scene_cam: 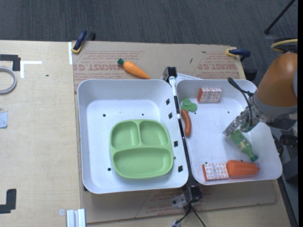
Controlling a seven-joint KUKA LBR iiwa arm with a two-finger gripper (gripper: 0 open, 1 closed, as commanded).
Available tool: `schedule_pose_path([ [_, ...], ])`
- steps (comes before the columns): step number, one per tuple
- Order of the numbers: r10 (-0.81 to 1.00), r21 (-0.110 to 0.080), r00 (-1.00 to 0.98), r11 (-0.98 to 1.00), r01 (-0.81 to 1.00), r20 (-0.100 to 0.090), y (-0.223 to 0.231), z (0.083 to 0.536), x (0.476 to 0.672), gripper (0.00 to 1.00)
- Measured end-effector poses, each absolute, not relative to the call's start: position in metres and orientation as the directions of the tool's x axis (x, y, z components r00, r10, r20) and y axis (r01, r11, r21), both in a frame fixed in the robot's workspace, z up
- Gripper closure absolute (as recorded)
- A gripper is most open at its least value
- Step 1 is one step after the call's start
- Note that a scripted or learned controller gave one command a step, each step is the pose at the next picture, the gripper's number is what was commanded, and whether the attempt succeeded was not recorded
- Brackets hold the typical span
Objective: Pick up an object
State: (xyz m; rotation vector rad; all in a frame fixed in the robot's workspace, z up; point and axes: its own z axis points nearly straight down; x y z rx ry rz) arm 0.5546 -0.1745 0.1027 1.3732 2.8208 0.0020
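Since the green bottle [244, 145] lies tilted in the right bin [215, 119], near its right wall, w/ the gripper [236, 126] right at its far end, I'd say it's the grasp step. Can't tell the gripper's state tbh. Next move prob needs a firm close, then a straight lift. Big carrot [242, 168] and a small box [215, 171] sit just nearer, sausage [186, 123] over left.

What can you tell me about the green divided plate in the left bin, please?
The green plate looks like smooth, pale green plastic with rounded corners. It has three compartments: two small ones at the far side and one wide one nearer the camera. It lies flat and upright on the floor of the left bin, roughly central, with nothing in it.
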Motion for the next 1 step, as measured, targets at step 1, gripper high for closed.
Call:
schedule_pose_path([
  [1,0.857,0.002,-0.516,0.516,0.857,-0.002,-0.1229,0.2138,0.5365,1.00],
])
